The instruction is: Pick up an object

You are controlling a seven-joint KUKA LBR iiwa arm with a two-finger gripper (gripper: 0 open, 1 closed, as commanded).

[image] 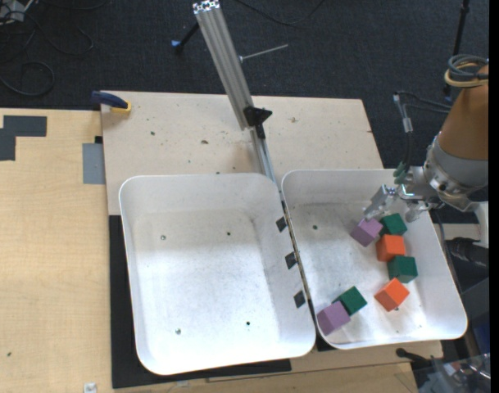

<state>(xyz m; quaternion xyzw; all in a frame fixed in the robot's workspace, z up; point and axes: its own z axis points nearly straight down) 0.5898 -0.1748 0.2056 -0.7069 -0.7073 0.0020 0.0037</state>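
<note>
The right bin holds several small blocks. A purple block lies beside a green block, with an orange block and another green block just below them. Nearer the front are an orange block, a green block and a purple block. My gripper hangs low at the bin's far right, just above the upper purple and green blocks. Its fingers look spread, with nothing visibly between them.
The left bin sits alongside, split from the right one by a ridge with black clips. A slanted aluminium post rises behind the bins. A blue and yellow clamp lies on the board's far left corner.
</note>
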